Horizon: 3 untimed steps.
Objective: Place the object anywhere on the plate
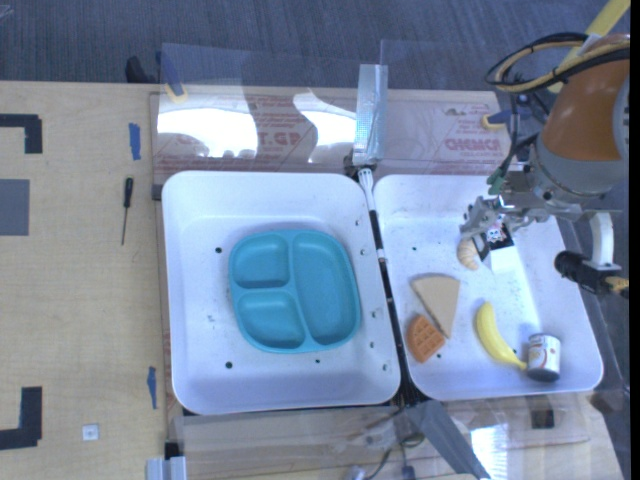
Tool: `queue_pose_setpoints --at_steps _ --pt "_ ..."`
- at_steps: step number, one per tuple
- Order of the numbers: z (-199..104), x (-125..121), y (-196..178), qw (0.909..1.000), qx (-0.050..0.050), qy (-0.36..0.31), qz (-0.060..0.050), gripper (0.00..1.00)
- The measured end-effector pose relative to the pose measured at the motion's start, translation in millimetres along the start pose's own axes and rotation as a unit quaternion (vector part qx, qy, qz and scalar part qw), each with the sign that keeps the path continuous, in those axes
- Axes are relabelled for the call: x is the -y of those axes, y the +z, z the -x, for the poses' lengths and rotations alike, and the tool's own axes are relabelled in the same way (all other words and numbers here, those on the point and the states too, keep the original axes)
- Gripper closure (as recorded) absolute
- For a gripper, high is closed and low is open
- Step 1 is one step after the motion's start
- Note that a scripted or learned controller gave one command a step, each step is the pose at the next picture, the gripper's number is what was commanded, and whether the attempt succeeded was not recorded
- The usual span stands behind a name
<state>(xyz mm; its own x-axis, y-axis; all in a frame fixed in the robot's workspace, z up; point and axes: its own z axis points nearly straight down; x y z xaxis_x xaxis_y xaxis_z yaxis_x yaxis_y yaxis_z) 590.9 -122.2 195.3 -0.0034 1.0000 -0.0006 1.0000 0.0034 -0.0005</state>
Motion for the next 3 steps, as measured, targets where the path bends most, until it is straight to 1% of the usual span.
queue_pose_setpoints --at_steps 1,2,3 --pt "-78 -27 12 1.0 -0.002 -0.003 0.001 1.0" --pt "-136 39 11 1.0 -0.002 -0.002 -0.001 1.0" --pt "-237 61 2 1.0 -0.002 -0.004 -0.001 1.0"
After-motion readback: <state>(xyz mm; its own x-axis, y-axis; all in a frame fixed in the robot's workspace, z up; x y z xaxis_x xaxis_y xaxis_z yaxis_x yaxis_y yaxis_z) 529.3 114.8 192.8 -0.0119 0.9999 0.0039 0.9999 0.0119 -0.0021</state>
